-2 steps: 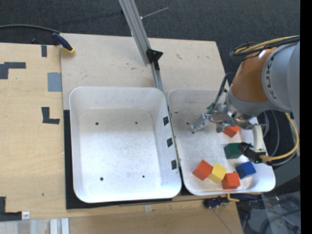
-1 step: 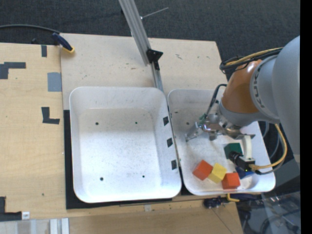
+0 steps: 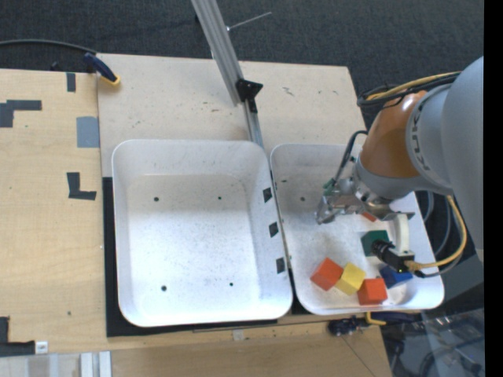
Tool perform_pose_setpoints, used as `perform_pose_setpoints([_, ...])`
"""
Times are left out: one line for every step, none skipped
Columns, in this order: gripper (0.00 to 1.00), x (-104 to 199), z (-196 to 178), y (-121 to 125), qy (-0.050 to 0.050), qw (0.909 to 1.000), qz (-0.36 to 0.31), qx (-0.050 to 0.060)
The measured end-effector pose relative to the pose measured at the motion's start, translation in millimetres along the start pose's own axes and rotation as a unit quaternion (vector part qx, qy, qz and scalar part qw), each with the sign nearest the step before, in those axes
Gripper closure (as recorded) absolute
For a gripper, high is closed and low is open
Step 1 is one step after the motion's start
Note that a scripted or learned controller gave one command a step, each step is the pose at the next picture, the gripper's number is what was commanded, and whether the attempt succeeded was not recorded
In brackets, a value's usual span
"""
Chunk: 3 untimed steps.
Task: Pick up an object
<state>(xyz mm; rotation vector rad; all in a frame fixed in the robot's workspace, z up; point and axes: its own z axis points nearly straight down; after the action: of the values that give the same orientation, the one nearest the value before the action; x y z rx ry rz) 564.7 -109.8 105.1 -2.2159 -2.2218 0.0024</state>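
Your metal two-finger hand [image 3: 328, 209] hangs low in the right shallow white bin [image 3: 302, 163], its opening impossible to tell, with orange cube [image 3: 326, 274] and yellow block [image 3: 351, 278] nearby.

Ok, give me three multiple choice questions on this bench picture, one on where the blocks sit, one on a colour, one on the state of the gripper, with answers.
1. Where do the blocks lie?
A. left bin
B. right bin
C. on the bench outside the bins

2. What colour is the block between the two orange blocks?
A. yellow
B. purple
C. white

3. Where is the gripper?
A. over the left bin
B. over the right bin, above the blocks
C. off the bench

Answers:
B, the blocks cluster at the right bin's near end.
A, a yellow block sits between the orange block and the other orange block.
B, the gripper hangs over the right bin, apart from the blocks.
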Motion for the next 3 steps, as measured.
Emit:
perform_pose_setpoints([1.00, 1, -60, -6, -0.001, 1.0000, 0.001, -0.004])
perform_pose_setpoints([1.00, 0, -113, -15, -0.001, 1.0000, 0.001, -0.004])
perform_pose_setpoints([1.00, 0, -154, -14, -0.001, 1.0000, 0.000, -0.004])
